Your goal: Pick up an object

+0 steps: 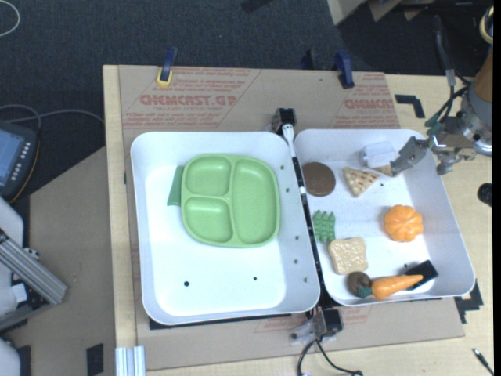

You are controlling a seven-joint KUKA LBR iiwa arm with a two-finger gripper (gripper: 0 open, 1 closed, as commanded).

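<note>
Up at the far right corner of the right bin (462,249), the gripper (407,157) is reaching in from the right, 1 grey finger (409,155) slanting down toward the bin floor; whether the fingers are spread or closed cannot be told from this angle, and nothing is showing between them. Its tip is sitting just beside a small pale block (378,153) and near a tan wedge-shaped cracker (360,181). Behind it, the wrist (470,128) is hanging over the bin's right rim. Spreading out across the same bin, a brown round cookie (318,178) is lying near the divider, an orange pumpkin (403,222) is sitting toward the right wall, a green ridged piece (324,225) is lying beside the divider, and a slice of bread (348,254) is resting below it. Along the near edge, a carrot (393,285) is lying touching a black piece (423,272). Over in the left bin (156,280), a green 3-compartment tray (231,200) is sitting alone.
</note>
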